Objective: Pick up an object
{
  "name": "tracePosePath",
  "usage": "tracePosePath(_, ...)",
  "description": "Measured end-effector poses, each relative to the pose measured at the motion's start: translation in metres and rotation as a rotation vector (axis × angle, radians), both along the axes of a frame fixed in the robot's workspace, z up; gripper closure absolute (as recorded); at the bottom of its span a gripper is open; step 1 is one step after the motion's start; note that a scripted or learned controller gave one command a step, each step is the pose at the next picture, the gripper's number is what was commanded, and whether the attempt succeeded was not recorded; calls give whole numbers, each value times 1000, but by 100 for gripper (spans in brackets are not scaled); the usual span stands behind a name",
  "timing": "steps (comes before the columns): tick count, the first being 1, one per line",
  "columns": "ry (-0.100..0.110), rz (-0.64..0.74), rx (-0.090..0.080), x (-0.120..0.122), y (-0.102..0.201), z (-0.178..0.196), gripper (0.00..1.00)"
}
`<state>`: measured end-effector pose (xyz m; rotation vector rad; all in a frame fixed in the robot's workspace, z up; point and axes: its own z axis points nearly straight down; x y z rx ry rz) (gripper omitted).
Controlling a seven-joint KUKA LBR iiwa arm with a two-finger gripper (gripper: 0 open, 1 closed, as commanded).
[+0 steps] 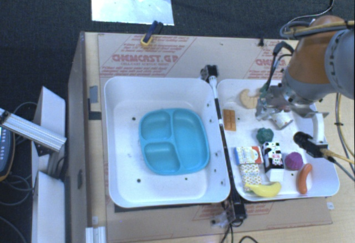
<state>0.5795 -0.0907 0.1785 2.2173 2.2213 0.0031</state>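
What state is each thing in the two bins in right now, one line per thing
Blue tray: flat in the left bin, compartments bare.
Banana: lying at the right bin's near edge.
Hot dog: lying loose by the near right corner.
Purple piece: resting loose.
Green piece: resting loose, below the claw.
Claw: low over the right bin's far end.

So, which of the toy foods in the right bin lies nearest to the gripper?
The tan cookie-shaped piece, just left of the gripper. The banana, sausage and purple piece lie at the bin's near end.

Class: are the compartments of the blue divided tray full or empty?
Empty. The blue divided tray shows bare blue in all three compartments.
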Motion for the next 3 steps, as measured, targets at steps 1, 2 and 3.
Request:
tracePosePath(1, 2, 0, 1, -1, 0, -1, 0)
tracePosePath(2, 2, -1, 0, -3, -31, -94, 0)
tracePosePath(3, -1, 1, 0, -1, -31, -83, 100)
